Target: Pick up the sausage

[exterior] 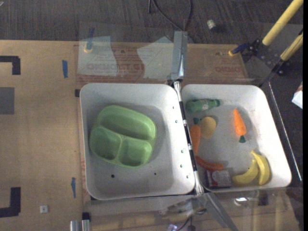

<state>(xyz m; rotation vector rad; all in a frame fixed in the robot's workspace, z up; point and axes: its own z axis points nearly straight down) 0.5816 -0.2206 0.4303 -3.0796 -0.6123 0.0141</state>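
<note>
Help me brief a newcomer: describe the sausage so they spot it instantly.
Look in the right bin, near its front left corner. The sausage is the thin, red-orange link lying flat, just behind the dark red box; the carrots are paler orange and tapered.

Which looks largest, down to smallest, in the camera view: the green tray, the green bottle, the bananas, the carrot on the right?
1. green tray, largest by far.
2. bananas.
3. green bottle and carrot look about alike in length, so I will not rank them.
</note>
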